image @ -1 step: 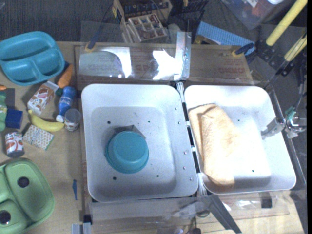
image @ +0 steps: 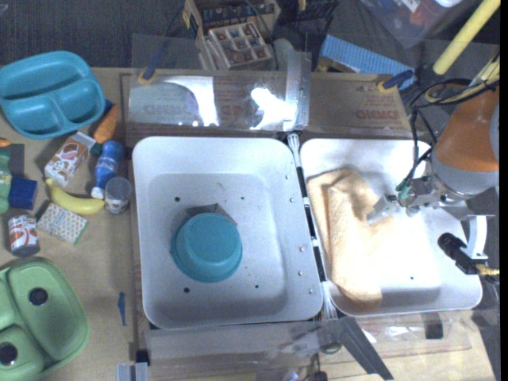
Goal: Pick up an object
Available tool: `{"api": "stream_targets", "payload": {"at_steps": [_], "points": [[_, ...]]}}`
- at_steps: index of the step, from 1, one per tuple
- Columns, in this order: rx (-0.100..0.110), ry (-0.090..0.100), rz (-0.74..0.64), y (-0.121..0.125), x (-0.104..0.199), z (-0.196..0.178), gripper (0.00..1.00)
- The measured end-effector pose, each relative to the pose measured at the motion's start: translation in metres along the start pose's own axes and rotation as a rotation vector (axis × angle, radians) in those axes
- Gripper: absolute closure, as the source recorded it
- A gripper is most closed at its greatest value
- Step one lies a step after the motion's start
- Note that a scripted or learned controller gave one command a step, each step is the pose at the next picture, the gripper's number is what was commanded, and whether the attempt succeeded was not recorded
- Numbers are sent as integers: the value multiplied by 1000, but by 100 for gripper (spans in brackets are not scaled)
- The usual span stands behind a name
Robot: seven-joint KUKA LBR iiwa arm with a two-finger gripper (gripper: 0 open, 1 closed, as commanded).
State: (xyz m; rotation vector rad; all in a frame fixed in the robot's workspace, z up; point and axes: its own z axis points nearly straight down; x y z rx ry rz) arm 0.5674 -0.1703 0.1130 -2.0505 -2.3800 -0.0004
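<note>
A tan cloth (image: 343,240) lies crumpled along the left side of the right bin (image: 452,292). A teal bowl (image: 208,247) sits upside down in the middle of the left bin (image: 151,213). My gripper (image: 381,209) reaches in from the right and hangs low over the cloth's upper right edge, right at the fabric or touching it. The grey wrist and orange band (image: 470,143) rise behind it. I cannot see anything lifted off the bin floor.
Outside the bins on the left lie a banana (image: 73,199), a small can (image: 117,193), a blue bottle (image: 107,165), cartons and a teal divided tray (image: 49,92). A green tray (image: 36,317) sits at the lower left. Cables hang near the arm.
</note>
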Motion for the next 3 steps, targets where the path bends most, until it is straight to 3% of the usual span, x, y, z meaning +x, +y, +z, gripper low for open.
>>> {"api": "stream_targets", "payload": {"at_steps": [1, 2, 3], "points": [[-6, -2, -67, 12, 37, 24, 0], [-12, -3, -63, 13, 36, 13, 100], [-3, -3, -152, 90, 50, -73, 100]]}}
